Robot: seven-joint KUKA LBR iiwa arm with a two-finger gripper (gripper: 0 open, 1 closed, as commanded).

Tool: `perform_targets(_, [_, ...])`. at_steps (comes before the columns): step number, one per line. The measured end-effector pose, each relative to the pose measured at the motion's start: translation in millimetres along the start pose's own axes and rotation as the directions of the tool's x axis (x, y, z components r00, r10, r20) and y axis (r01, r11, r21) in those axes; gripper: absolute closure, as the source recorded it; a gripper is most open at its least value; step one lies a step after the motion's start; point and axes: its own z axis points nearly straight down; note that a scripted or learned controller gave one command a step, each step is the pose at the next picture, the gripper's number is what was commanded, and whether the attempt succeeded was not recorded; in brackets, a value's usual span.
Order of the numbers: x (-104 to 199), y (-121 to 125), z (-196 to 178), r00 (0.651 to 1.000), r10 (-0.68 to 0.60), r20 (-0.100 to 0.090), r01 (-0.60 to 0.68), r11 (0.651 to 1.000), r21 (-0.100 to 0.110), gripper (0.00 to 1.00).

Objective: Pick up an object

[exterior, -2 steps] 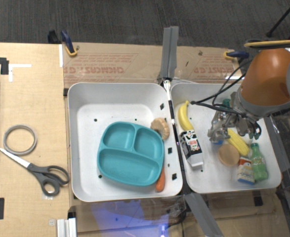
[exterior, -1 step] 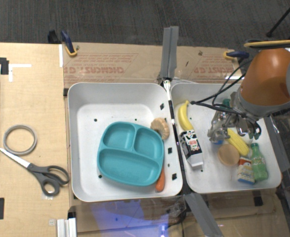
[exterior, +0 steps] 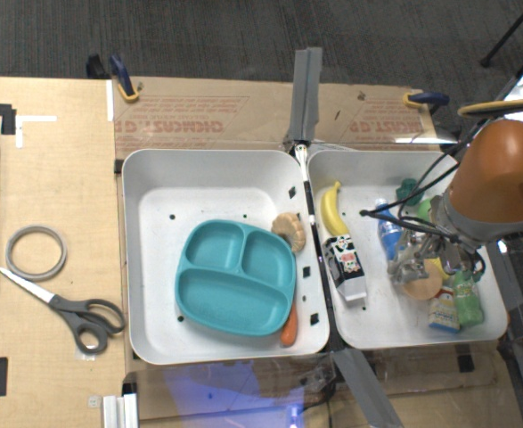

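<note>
My gripper (exterior: 419, 266) reaches down into the right bin (exterior: 368, 328) from under the orange band of the arm (exterior: 502, 176). Its metal fingers stand amid a pile of small items: a blue bottle (exterior: 390, 237), a tan round piece (exterior: 421, 285), and a green and yellow pouch (exterior: 457, 306). A banana (exterior: 333, 209) lies at the bin's left side, and below it a black and white carton (exterior: 346, 267). The arm hides part of the pile.
The left bin (exterior: 145, 266) holds a teal divided plate (exterior: 236, 276), a tan pastry-like item (exterior: 290, 230) and an orange carrot (exterior: 289, 328). On the wooden bench to the left lie scissors (exterior: 74, 310) and a tape roll (exterior: 36, 251).
</note>
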Motion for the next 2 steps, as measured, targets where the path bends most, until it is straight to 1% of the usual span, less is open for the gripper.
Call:
perform_targets(1, [-47.7, -16.2, 2.6, 1.000, 0.014, -0.004, -0.014, 1.000, -0.001, 0.00])
perform_targets(2, [7.6, -36.4, 1.4, 0.970, 0.242, 0.001, -0.242, 0.970, 0.000, 0.00])
